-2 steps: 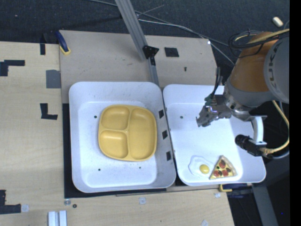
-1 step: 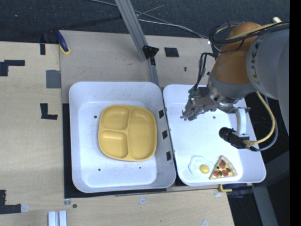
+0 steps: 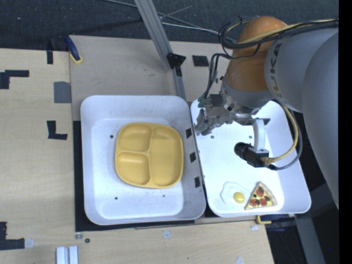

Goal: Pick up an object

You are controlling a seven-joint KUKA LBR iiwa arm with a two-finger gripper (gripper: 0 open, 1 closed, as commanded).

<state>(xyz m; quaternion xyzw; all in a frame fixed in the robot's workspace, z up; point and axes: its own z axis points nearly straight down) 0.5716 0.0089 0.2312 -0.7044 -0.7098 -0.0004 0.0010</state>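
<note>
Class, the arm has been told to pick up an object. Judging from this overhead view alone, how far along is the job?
Nothing looks picked up yet. The yellow divided plate lies flat in the left bin; the toy fried egg and pizza slice lie at the near end of the right bin. The tool is low over the right bin's far left corner, away from them. Reaching, gripping and lifting an object all remain.

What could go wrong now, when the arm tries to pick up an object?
The tool hangs over the right bin's upper left corner, far from the fried egg and pizza slice near its front edge, so a descent here may grasp nothing. Both toys lie flat and close together; fingers might slip or push one aside.
</note>
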